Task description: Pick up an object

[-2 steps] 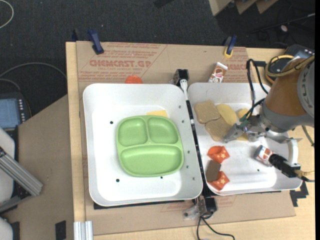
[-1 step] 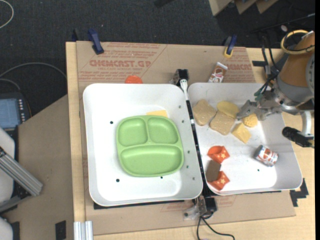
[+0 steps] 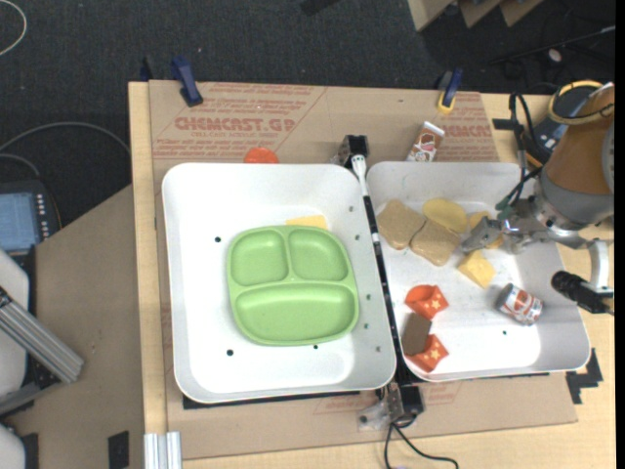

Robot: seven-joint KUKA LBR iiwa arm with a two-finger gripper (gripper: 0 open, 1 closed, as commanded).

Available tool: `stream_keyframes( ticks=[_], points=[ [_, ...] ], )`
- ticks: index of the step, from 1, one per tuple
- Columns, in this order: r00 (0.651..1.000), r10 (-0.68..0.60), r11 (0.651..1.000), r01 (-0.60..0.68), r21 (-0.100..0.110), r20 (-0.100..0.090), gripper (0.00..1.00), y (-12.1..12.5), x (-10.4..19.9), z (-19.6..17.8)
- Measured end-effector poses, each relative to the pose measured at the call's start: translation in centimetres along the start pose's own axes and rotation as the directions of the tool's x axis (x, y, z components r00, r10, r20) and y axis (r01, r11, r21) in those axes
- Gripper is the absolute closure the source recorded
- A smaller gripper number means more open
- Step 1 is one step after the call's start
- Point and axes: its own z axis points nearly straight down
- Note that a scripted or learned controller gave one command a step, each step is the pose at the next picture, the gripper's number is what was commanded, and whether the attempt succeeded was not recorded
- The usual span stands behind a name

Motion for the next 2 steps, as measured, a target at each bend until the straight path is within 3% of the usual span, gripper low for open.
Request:
stream_keyframes(
  ticks=[1, 2],
  points=[
    [1.0, -0.003, 1.0, 0.003, -0.001, -0.008, 0.0, -5.65, -1.02, -0.01],
    [1.0, -0.001, 1.0, 0.001, -0.004, 0.001, 1.0, -5.56, -1.33, -1.01]
  ],
)
